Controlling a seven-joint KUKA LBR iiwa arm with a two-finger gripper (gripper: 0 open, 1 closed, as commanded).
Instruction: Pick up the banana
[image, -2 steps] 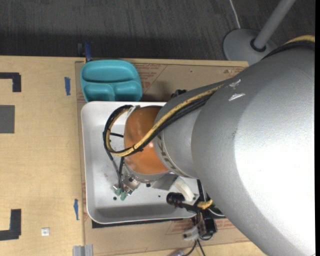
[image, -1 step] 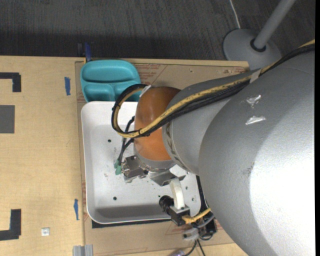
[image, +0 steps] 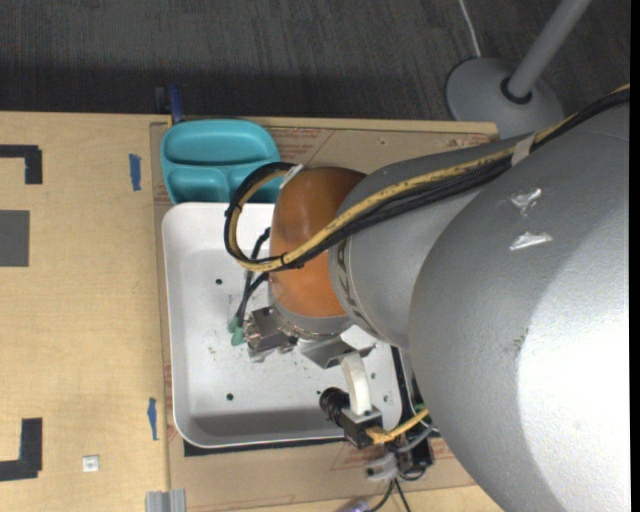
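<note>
We are observing the arm (image: 480, 300) reaching low into one white bin (image: 195, 300), its bulk covering most of the interior, so we are judging this the approach-or-grasp step. The banana is hidden from us; we cannot place it. We cannot tell how the jaws stand. We are counting one bin, one teal tray (image: 215, 160) on the bench (image: 80, 300). Next calls for confirming a hold before lifting.

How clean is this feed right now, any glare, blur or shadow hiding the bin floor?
Camera view: even, soft lighting, no harsh glare on the shallow white plastic bin; the big grey arm casing sits close to the lens and looks soft, hiding much of the bin; the orange wrist band is sharper; faint shadow under it.
</note>
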